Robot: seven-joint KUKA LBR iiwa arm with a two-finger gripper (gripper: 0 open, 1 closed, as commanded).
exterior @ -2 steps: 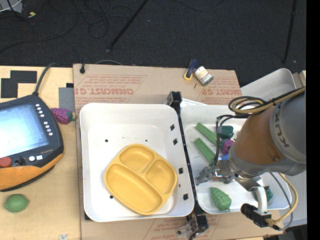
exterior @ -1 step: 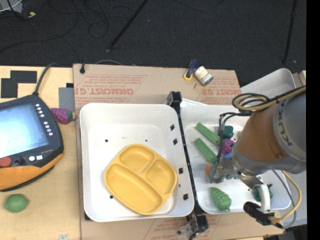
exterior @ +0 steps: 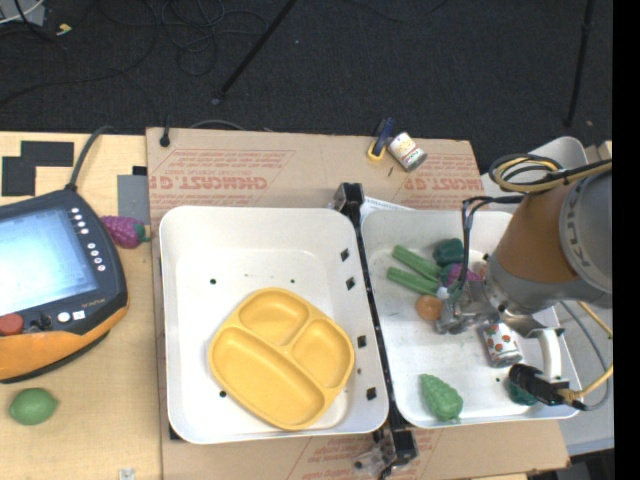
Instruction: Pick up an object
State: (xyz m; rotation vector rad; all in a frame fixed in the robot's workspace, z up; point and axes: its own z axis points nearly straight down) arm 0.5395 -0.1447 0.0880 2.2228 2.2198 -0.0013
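The right bin (exterior: 480, 408) holds several small things. Two green sticks (exterior: 416, 268) lie at its far left, with a teal piece (exterior: 448, 251) and a small purple thing (exterior: 455, 271) beside them. An orange lump (exterior: 428, 308) sits mid-left, and a bumpy green toy (exterior: 440, 397) lies near the front wall. A small red and white can (exterior: 500, 344) and a dark teal object (exterior: 524, 384) rest at the right. My gripper (exterior: 455, 315) is low in this bin, just right of the orange lump and under the purple thing. The arm's orange band (exterior: 530, 246) hides the bin's far right part.
A yellow divided plate (exterior: 282, 356) lies in the left bin (exterior: 190, 268). On the bench to the left are a control pendant (exterior: 50, 268), a green ball (exterior: 33, 406) and a purple toy (exterior: 122, 230). A small can (exterior: 406, 150) lies behind the bins.
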